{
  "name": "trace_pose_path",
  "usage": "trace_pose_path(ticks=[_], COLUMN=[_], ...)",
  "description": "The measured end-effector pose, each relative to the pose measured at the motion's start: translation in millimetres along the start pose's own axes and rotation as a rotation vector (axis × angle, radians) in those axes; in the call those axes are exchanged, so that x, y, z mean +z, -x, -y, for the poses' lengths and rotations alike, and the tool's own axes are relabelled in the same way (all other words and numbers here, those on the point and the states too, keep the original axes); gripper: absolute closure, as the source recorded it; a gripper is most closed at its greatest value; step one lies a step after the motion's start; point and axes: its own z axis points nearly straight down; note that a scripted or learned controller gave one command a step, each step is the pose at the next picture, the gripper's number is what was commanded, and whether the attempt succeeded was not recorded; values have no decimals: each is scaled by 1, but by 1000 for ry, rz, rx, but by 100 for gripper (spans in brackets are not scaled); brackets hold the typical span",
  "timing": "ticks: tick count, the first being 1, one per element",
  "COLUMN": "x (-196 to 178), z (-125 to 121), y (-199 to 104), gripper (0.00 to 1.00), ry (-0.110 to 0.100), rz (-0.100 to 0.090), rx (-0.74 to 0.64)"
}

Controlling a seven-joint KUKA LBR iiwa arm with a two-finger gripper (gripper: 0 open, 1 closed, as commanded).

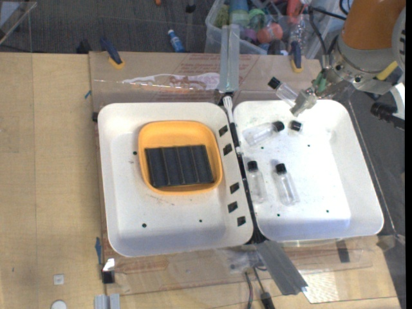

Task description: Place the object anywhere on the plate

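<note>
A yellow plate (181, 130) lies in the left bin (119, 192) with a black ridged block (179, 165) on it. My gripper (298, 104) hangs over the back edge of the right bin (341, 192), well right of the plate. It is shut on one end of a clear vial with a black cap (283, 91), which sticks out up and to the left, above the bin's rim.
The right bin holds three more clear black-capped vials (262, 133) (255, 180) (286, 187) and a loose black cap (295, 126). A row of black clips (233, 187) lines the divider between the bins. A crate of coloured clutter (270, 11) stands behind.
</note>
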Motion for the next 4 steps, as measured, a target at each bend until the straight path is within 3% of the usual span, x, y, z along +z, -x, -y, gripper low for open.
trace_pose_path(ticks=[1, 2, 3, 4], x=[-17, -11, -36, -72], z=[-5, -5, 1, 24], y=[-7, -11, -16, 12], gripper=[100, 100, 100, 100], ry=[1, -3, 1, 2], rz=[0, -3, 0, 2], rx=[-186, -225, -364, -569])
